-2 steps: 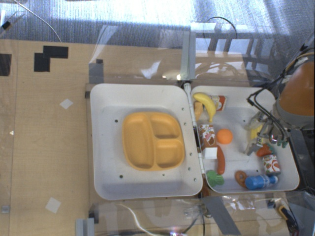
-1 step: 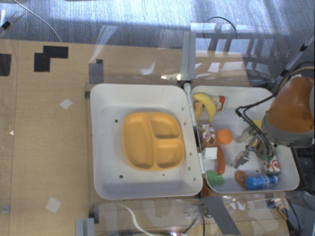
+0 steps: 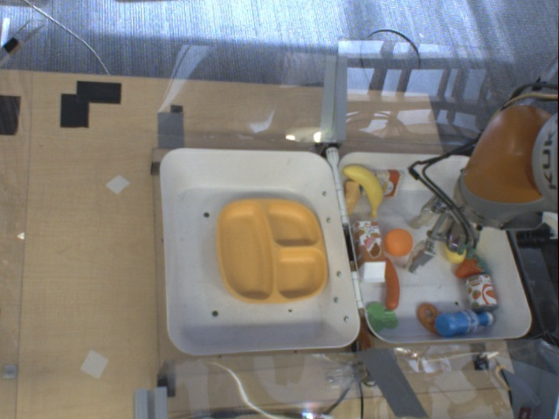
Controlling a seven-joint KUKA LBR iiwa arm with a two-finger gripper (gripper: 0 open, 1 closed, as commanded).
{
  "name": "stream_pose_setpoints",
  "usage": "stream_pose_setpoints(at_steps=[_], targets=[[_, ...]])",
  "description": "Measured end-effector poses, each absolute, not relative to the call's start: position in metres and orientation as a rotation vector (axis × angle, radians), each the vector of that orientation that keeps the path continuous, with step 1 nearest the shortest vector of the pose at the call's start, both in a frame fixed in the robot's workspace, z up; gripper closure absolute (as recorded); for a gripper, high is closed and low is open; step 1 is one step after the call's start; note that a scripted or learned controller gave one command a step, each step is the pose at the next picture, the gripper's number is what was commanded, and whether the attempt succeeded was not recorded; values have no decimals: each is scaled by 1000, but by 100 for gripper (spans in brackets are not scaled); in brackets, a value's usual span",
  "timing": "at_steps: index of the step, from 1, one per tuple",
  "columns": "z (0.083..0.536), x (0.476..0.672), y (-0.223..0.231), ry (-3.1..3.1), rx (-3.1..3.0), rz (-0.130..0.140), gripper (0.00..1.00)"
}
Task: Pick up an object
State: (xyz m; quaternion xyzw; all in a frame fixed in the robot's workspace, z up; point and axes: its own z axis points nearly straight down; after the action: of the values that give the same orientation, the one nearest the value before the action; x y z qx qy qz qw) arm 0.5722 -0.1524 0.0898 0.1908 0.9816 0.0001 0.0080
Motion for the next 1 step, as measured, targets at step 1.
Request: stream_pose_setpoints(at_steps=[1], targets=[[105, 576, -152, 3056, 586, 1, 100]])
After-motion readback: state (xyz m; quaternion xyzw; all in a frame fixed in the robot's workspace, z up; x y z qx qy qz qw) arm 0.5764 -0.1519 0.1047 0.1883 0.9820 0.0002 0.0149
